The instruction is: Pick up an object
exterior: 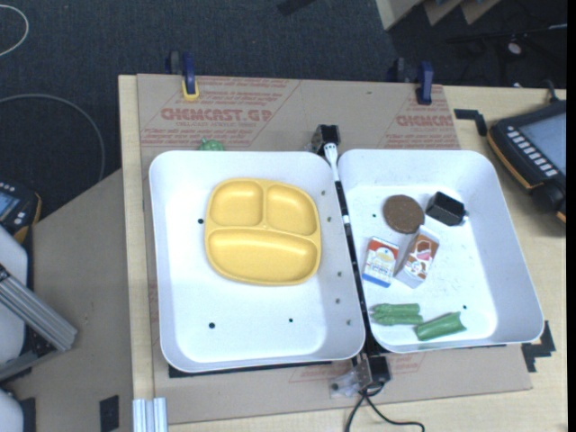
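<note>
The right bin [490,268] holds several small things. A brown round disc [402,212] lies near its back, with a small black block [445,209] just to its right. Two little printed cartons lie side by side in the middle, one with a blue edge [381,261] and one with a red top [418,257]. Two green pods rest near the front rim, a shorter one [396,312] and a longer one [440,326]. The left bin [175,268] carries a yellow three-compartment plate [264,232].
Both bins sit on a brown cardboard sheet [270,106] held by blue clamps [188,72] at the back. A yellow-edged keypad device [536,149] lies at the right. A small green scrap [211,146] lies behind the left bin. Cables run at the front [369,394].
</note>
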Action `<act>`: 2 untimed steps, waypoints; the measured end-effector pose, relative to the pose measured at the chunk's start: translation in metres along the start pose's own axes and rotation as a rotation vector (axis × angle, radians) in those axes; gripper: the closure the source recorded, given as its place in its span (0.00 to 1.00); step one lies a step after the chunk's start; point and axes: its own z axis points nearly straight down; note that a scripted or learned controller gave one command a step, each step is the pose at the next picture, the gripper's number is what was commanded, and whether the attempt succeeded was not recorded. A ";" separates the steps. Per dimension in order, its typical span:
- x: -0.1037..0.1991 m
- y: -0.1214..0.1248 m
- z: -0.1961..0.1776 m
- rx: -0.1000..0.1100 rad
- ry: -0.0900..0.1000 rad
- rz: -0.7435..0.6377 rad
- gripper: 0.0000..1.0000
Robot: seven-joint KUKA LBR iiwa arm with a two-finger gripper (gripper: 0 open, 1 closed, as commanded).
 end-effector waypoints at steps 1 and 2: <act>0.011 -0.003 0.108 0.020 0.005 0.008 1.00; 0.124 0.000 0.052 0.003 0.004 -0.006 1.00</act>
